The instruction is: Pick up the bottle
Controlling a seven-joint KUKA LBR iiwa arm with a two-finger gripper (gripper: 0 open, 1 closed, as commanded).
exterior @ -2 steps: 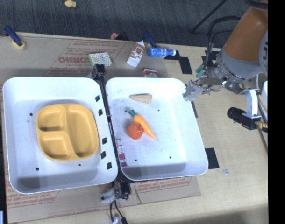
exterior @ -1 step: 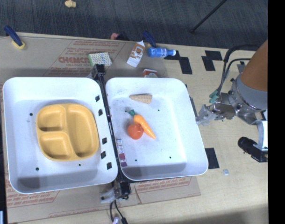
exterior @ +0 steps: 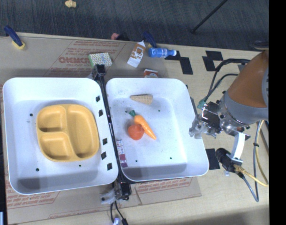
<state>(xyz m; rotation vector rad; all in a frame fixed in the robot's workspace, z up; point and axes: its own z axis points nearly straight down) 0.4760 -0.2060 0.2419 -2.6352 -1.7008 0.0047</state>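
Hovering over the right rim of the right bin [exterior: 195, 125], the gripper [exterior: 198, 129] sits mid-right of frame; I cannot tell its grasp state. The blue bottle [exterior: 160, 53] lies on its side on the bench outside both bins, upper centre of frame, beside a small carton [exterior: 136, 54]. My judgement: I need to travel toward the frame's top, align across the bottle's body, descend low. Carrot [exterior: 144, 124] and tomato [exterior: 136, 131] are irrelevant.
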